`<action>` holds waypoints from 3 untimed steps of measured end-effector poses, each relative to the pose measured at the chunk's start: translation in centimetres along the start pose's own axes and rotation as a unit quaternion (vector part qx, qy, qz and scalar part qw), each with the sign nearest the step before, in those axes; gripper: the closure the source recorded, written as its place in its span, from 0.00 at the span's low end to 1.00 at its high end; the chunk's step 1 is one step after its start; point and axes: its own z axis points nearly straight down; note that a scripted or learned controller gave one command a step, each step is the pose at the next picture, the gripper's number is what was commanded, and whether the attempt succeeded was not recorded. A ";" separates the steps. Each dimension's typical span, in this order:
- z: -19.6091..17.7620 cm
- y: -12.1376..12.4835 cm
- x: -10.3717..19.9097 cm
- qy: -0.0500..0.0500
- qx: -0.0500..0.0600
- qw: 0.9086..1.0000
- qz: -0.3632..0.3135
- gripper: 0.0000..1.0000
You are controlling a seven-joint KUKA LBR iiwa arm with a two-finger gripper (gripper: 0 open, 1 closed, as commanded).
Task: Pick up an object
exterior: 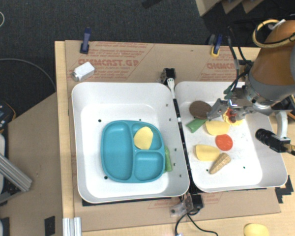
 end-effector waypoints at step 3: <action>-35.5 -8.8 -11.8 -0.006 -0.012 1.000 -0.001 0.00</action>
